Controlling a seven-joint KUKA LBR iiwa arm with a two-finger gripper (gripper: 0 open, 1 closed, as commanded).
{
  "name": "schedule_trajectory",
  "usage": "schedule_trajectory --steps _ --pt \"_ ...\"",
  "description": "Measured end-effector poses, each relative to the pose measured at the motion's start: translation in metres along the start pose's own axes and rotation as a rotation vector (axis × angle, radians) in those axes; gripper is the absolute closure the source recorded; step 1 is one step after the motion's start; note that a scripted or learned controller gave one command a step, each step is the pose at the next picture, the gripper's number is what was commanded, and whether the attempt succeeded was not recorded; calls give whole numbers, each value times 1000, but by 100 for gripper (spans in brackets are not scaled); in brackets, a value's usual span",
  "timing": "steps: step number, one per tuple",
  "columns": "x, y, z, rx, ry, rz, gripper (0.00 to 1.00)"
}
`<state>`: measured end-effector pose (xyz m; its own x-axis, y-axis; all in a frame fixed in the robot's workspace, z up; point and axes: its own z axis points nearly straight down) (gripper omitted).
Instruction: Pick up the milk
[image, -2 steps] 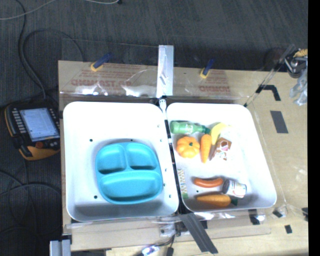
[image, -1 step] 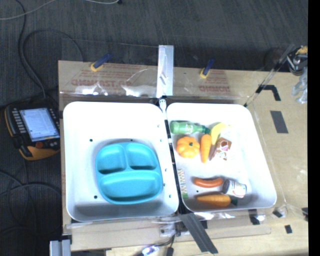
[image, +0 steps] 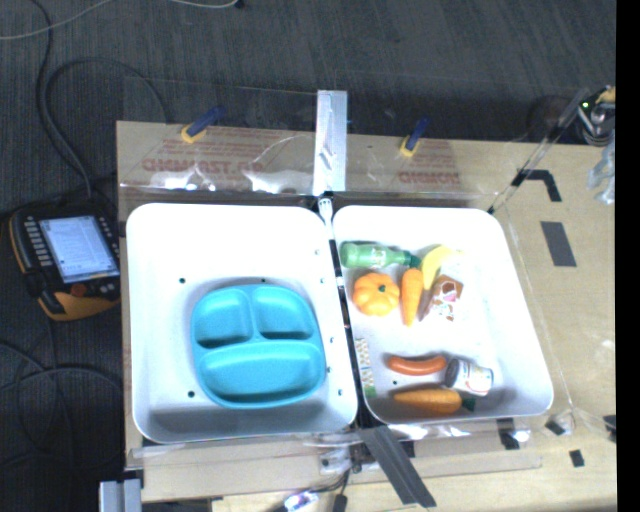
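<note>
Toward the far edge of the right bin (image: 508, 325), we take the small white carton with red print to be the milk (image: 446, 298). It lies against the banana (image: 436, 262) and just beside a carrot (image: 411, 292). We cannot tell the gripper's state. Our worry is crowding: a grasp could close on a neighbour or nudge the carton aside. The white-labelled bottle (image: 470, 378) near the front edge might also be mistaken for it.

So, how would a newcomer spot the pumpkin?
Look in the right-hand white bin, at the cluster near its far left corner. The pumpkin sits just below the green bottle, beside a carrot. It is the one round orange thing, while the carrots are long.
</note>
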<state>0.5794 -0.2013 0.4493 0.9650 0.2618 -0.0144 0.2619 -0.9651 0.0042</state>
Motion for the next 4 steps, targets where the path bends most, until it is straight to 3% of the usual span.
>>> schedule_trajectory --steps 1,2,3,4 --pt "1 0 -8 -2 -5 -3 100" --pt "61 -43 16 6 10 46 100" --pt "36 -171 16 5 10 38 100" --pt "15 -103 16 4 10 64 100"
